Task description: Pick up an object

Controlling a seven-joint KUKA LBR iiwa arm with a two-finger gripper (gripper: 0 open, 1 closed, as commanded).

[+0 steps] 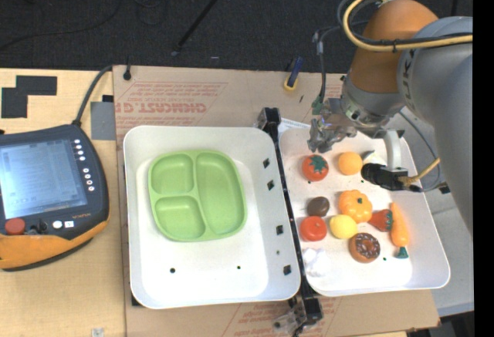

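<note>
We see a cluster of toy foods in the right bin (432,270): a red tomato (314,167) and an orange ball (350,163) toward its far edge, then a brown piece (317,206), an orange pumpkin (355,204), a yellow lemon (343,227), a second red tomato (312,228), a carrot (399,227) and a chocolate doughnut (363,247) nearer its front. The gripper (323,135) hangs just above the far tomato; we cannot tell how its fingers stand. The left bin (147,266) carries a green divided plate (197,195).
</note>
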